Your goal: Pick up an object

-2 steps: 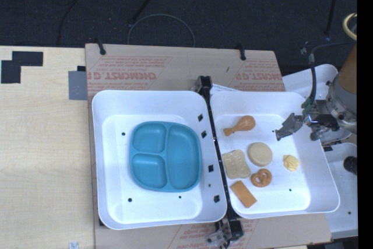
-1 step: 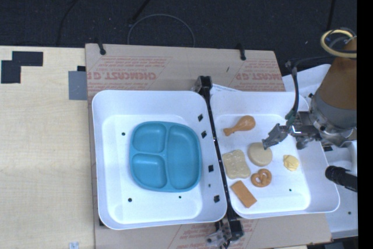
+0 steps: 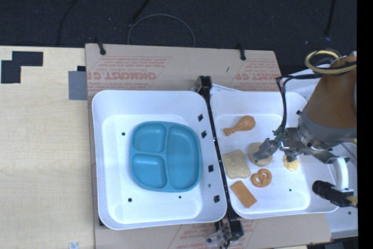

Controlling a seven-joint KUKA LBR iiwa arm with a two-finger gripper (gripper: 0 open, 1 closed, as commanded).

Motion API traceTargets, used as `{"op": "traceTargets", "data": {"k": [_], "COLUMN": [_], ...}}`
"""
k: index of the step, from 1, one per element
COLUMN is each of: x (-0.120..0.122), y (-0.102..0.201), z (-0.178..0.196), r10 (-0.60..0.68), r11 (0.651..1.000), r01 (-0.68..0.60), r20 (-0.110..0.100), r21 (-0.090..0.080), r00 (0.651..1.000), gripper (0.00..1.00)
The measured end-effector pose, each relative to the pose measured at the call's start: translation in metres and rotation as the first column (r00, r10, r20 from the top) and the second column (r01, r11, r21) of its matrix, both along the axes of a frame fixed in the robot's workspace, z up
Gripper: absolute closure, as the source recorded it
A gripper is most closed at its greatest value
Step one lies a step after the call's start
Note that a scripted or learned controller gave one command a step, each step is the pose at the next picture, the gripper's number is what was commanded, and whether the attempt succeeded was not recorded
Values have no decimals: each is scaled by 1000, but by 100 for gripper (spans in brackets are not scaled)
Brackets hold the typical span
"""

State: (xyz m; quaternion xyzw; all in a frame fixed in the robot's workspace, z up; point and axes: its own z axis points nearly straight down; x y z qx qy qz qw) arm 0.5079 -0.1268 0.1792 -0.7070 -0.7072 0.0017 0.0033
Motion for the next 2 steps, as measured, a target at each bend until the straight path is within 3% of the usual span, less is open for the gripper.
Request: {"op": "traceTargets", "data": {"k": [1, 2], "x": [-3, -2], "y": [0, -2], "z": [-64, -51], "r10": [0, -7], "r11": [1000, 1000], "r01": [0, 7], "r20": [-1, 1], "r21": [0, 0], "r00": [1000, 1000], "gripper": [0, 100]}}
